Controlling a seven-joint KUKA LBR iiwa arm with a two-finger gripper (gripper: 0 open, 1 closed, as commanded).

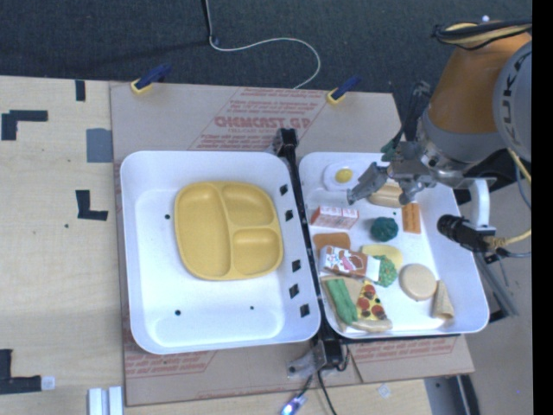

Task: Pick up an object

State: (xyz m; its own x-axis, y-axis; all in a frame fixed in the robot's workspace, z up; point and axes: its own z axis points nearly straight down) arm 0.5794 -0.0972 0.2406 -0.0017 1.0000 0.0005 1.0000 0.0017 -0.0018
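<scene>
Gripper (386,186) w/ open fingers above-left of green ball (384,228).

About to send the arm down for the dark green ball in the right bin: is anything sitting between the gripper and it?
Nothing visible lies between them. The gripper hangs over the bin's upper part; the green ball sits below it in the picture, uncovered. The orange stick lies close on the ball's right and could get bumped.

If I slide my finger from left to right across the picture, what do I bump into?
Yellow plate in the left bin → the black divider between the bins → pizza slice → green ball → round tan cookie in the right bin.
</scene>
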